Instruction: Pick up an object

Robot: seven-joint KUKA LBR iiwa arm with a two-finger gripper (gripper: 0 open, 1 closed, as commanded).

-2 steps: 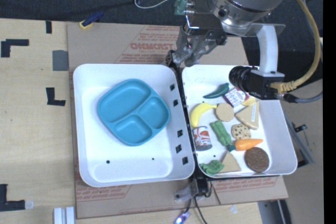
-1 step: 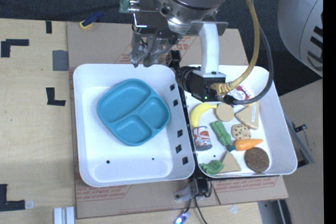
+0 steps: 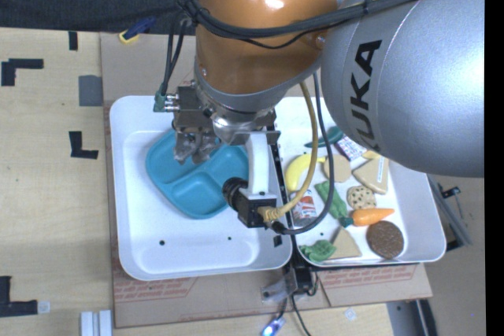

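A blue, two-compartment plastic dish (image 3: 197, 183) lies in the left white bin (image 3: 169, 252), toward its back. My gripper (image 3: 194, 151) hangs from the big orange-and-grey wrist and sits right at the dish's back-left rim. The wrist hides the back part of the dish. The right white bin (image 3: 428, 246) holds several toy foods: a yellow banana (image 3: 298, 171), a chocolate-chip cookie (image 3: 361, 197), an orange carrot (image 3: 372, 216), a brown round disc (image 3: 385, 239) and a green leaf (image 3: 318, 251).
The arm's grey body (image 3: 409, 67) covers the back of the right bin. A black block with a yellow cable (image 3: 250, 204) hangs by the divider between the bins. The bench's cardboard (image 3: 126, 67) surrounds the bins.
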